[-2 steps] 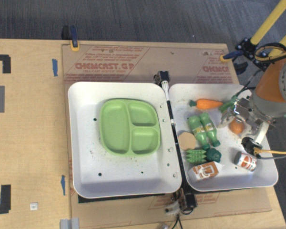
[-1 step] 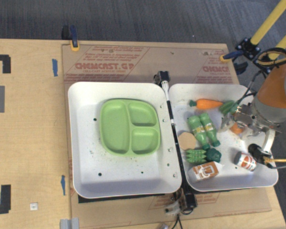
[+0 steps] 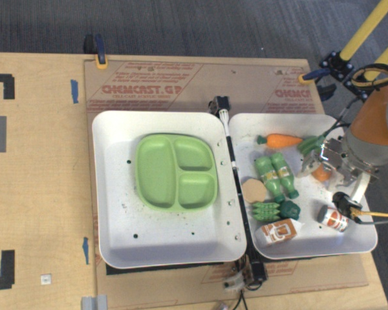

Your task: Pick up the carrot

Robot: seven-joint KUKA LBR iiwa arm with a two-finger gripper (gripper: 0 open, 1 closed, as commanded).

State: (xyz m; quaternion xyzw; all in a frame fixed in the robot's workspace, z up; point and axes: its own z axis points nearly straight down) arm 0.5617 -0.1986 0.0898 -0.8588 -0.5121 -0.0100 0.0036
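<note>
The carrot point(image 3: 281, 141) lies on its side near the back of the right bin point(image 3: 368, 237), orange body pointing left and green top to the right, nothing gripping it. Just in front of it lie two green bottles point(image 3: 276, 174), then a tan disc point(image 3: 253, 189), a dark green toy point(image 3: 275, 209) and an orange carton point(image 3: 279, 230). The gripper point(image 3: 333, 160) hangs over the bin's right side — near the carrot's leafy end; open or closed, I cannot tell. A small can point(image 3: 335, 219) lies below it. The left bin point(image 3: 107, 192) holds a green divided plate point(image 3: 176, 172).
</note>
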